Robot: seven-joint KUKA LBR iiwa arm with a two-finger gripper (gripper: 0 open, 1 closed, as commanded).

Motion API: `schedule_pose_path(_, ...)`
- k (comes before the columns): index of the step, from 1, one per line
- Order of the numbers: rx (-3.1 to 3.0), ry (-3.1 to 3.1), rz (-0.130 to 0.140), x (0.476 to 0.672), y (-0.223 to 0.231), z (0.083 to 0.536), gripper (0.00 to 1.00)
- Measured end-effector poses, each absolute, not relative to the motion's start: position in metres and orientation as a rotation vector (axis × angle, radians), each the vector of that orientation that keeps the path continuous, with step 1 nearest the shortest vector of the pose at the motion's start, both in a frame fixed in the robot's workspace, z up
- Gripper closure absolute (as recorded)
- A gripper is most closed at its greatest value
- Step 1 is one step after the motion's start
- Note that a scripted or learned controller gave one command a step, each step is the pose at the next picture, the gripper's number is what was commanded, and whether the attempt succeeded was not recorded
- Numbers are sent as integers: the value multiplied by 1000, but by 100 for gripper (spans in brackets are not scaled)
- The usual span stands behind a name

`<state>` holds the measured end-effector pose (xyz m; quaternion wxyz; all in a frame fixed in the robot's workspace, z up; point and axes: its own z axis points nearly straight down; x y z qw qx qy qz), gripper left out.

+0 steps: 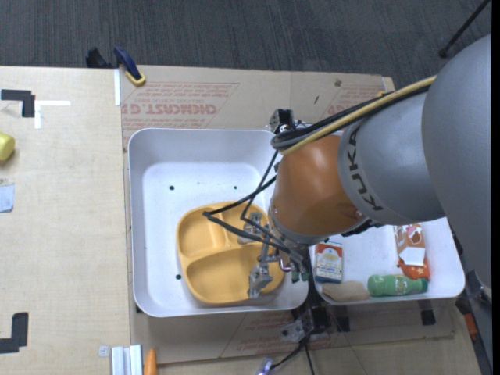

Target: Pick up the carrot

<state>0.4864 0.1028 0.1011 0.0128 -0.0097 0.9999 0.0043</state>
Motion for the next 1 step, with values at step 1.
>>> schedule_pose_path(1,-20,3081,16,496,101,112,100)
